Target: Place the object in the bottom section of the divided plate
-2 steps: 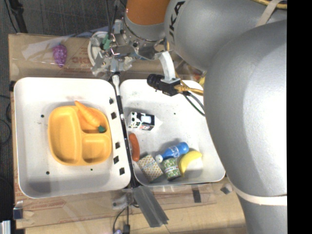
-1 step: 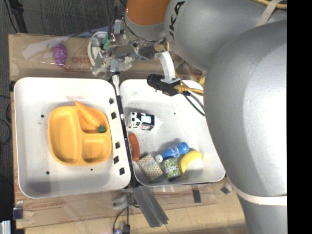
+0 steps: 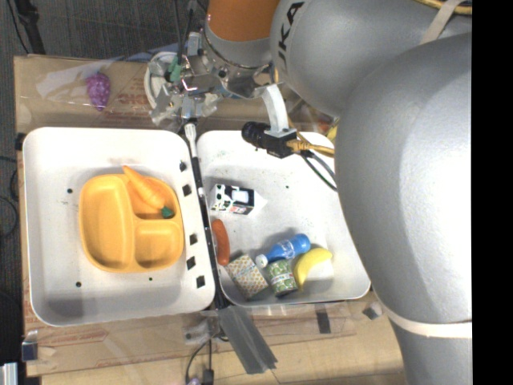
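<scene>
Lying in divided plate [image 3: 108, 231], carrot [image 3: 144, 191], well apart from gripper [image 3: 189, 95]

End effector [image 3: 183, 87] fingers indistinct; right bin [image 3: 276, 175] partly behind the arm [image 3: 385, 95].

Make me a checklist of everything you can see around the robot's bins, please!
Surface: two white bins, left bin and right bin, side by side.
Job's things: yellow divided plate in left bin; carrot lies in its upper right section.
Clutter: right bin holds a small box, sausage, blue bottle, green can, patterned block, banana.
Grippers: gripper above the bins' far edge.
Cables: black connector with wires.
Surroundings: purple grapes behind the bins.
</scene>
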Robot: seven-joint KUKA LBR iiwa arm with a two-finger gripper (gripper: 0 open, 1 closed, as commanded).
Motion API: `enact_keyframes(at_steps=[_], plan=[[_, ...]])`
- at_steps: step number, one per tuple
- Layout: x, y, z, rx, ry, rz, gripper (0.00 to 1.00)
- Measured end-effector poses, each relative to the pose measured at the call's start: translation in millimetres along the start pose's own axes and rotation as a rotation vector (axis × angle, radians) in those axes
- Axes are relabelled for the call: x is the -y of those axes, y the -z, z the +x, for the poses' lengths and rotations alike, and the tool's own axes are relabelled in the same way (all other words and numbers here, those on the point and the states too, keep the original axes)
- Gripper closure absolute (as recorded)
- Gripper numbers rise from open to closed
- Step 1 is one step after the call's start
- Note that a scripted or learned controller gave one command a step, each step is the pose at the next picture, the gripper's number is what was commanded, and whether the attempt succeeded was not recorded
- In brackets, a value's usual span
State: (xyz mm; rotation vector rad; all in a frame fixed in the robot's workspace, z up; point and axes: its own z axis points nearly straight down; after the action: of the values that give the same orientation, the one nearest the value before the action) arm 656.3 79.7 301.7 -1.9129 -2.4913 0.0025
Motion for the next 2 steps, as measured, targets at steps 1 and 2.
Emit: enact_keyframes(at_steps=[1,2], plan=[[0.0,0.0,0.0,0.000,0.000,0.000,0.00],[0.0,0.0,0.0,0.000,0.000,0.000,0.00]])
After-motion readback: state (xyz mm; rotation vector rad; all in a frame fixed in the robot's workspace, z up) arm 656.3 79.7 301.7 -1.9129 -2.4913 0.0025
